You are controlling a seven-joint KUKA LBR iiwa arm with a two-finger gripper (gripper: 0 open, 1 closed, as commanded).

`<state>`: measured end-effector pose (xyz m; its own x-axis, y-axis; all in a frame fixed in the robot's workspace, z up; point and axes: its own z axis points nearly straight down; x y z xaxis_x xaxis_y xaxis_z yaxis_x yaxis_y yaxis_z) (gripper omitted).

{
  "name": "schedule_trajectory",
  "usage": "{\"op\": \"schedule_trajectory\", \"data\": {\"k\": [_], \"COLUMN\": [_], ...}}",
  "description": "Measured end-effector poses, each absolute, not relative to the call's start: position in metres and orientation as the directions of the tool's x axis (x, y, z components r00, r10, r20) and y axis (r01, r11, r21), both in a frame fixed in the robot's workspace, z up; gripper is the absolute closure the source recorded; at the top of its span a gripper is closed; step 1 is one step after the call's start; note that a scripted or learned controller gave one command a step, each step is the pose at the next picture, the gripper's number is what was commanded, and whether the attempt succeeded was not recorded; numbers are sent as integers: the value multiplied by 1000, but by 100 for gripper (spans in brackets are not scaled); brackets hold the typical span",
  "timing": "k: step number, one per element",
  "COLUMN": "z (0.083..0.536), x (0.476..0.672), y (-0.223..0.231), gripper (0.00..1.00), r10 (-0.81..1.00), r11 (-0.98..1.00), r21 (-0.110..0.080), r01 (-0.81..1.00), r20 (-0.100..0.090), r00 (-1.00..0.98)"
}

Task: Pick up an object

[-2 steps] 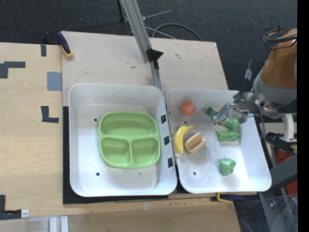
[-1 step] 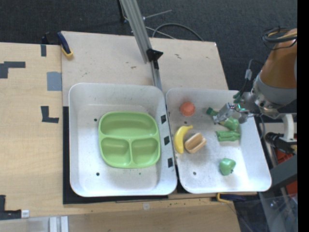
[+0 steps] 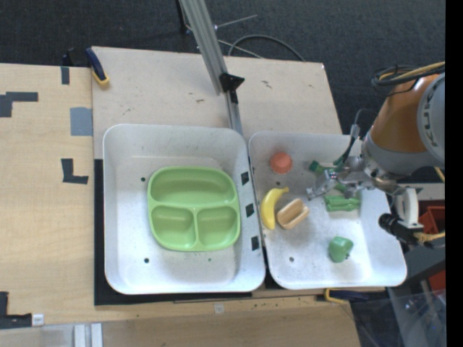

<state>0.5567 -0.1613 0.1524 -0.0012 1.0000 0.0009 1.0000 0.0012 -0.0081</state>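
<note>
Gripper (image 3: 327,186) is low in the right bin (image 3: 383,266), toward its 3 o'clock side, metal fingers spread open and pointing to 9 o'clock with nothing between them. Green block (image 3: 341,203) lies just beside it at 5 o'clock. Banana (image 3: 271,206) and bun (image 3: 292,213) sit at 8 o'clock, orange ball (image 3: 281,163) at 10 o'clock; left bin (image 3: 123,266) holds a green divided plate (image 3: 194,208).

A light green divided plate (image 3: 194,208) is seen in a white bin (image 3: 116,194); a yellow banana (image 3: 270,207) and an orange-red ball (image 3: 281,163) are seen beside it.
</note>
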Motion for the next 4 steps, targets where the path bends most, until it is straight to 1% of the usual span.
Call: {"op": "schedule_trajectory", "data": {"k": [1,2,3,4], "z": [97,95,107,170], "x": [563,567,568,567], "y": [-169,-170,-170,-173], "gripper": [0,0,100,100], "r10": [1000,1000,1000,1000], "r11": [-1,1,3,1], "r21": [5,11,15,5], "r01": [1000,1000,1000,1000], "r20": [-5,-5,-5,-2], "r00": [1,-1,-3,-1]}}
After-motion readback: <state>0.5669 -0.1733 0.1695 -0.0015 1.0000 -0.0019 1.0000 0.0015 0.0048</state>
